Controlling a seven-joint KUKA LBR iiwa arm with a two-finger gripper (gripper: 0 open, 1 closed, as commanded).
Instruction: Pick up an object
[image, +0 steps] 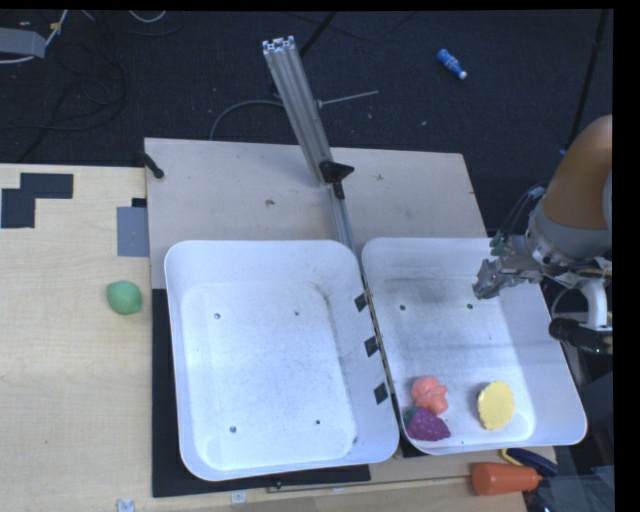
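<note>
i have the gripper (487, 287) over the right bin (440, 300), jaws' state unclear, nothing held, well apart from the yellow object (495, 404) near the front corner.

Both bins are white: the left bin (262, 360) and the right bin (455, 300) (scuffed grey). In the right lie a yellow piece (495, 405), a salmon-pink piece (429, 392) and purple grapes (428, 426). A green ball (124, 297) sits on pale wood.

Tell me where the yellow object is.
The yellow object lies in the right bin, near its front right corner, right of the pink object and purple grapes.
</note>
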